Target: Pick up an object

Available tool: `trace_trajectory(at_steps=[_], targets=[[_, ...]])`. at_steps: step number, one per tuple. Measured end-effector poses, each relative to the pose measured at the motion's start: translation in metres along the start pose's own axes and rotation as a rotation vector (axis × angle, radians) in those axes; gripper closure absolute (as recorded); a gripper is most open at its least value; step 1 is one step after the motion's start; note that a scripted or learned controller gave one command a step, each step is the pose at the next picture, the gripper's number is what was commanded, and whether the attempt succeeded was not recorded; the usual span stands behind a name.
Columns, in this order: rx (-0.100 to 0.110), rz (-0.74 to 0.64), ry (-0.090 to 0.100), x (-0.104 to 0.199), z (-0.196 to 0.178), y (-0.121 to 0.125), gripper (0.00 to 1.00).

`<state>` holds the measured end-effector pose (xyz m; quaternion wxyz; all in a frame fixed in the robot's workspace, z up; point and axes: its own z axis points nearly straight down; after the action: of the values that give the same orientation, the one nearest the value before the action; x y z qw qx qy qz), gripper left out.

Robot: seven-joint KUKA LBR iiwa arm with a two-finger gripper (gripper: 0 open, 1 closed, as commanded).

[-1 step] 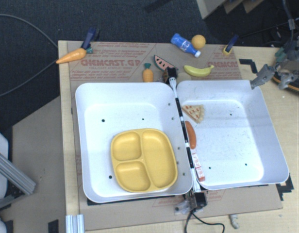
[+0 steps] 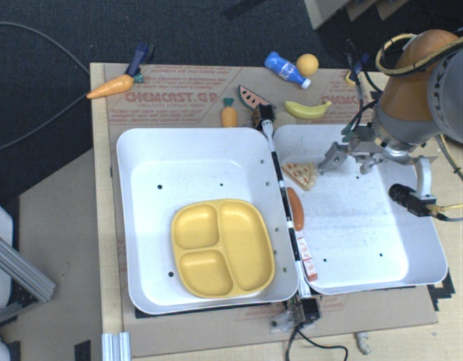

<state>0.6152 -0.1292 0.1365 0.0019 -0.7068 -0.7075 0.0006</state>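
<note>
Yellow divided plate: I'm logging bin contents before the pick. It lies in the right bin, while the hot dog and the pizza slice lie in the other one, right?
Not quite. The camera view shows the yellow divided plate in the left bin. The hot dog and the pizza slice lie in the right bin.

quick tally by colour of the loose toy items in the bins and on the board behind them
Yellow: 2, divided plate, banana
Orange: 3, carrot, small orange bottle, round fruit
Red or pink: 2, sausage, watermelon slice
Blue: 1, bottle
Tan: 1, pizza slice
Total: 9
</note>
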Motion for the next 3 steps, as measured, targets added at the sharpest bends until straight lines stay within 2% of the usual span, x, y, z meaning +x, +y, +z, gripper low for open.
trace_trajectory(at_steps=[1,2,3], targets=[[-0.005,0.000,-0.001,0.029,0.051,-0.009,0.00],[-0.005,0.000,-0.002,0.033,0.051,0.052,0.00],[-0.004,0.000,-0.003,0.033,0.051,0.052,0.00]])
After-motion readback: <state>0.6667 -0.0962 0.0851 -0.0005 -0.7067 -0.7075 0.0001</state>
